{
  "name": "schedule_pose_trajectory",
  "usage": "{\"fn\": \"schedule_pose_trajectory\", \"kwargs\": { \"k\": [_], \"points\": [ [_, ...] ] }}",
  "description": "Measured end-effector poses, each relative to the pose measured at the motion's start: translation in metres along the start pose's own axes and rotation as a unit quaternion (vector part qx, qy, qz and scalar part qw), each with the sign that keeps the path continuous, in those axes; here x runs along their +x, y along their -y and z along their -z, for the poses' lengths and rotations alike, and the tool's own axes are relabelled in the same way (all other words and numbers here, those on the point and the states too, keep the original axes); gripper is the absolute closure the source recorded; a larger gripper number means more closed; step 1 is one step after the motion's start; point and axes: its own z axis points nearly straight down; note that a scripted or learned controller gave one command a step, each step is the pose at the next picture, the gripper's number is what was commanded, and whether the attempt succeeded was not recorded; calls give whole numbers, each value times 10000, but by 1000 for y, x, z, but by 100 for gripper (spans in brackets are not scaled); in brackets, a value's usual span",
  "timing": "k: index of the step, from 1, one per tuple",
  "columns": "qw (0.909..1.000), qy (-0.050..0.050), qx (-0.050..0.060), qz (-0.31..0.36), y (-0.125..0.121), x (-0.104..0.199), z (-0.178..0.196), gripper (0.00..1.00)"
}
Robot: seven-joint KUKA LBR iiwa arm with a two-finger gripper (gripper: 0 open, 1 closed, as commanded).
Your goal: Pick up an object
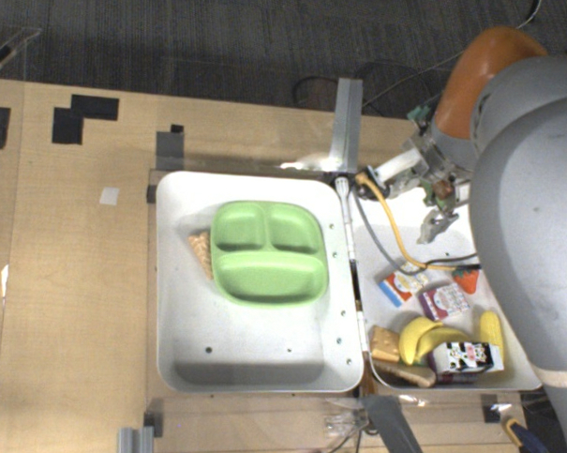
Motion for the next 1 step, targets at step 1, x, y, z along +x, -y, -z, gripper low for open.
{"fn": "schedule_pose_trajectory", "kwargs": {
  "k": [1],
  "points": [
    [10000,18,8,59,-41,-19,-54,0]
  ]
}}
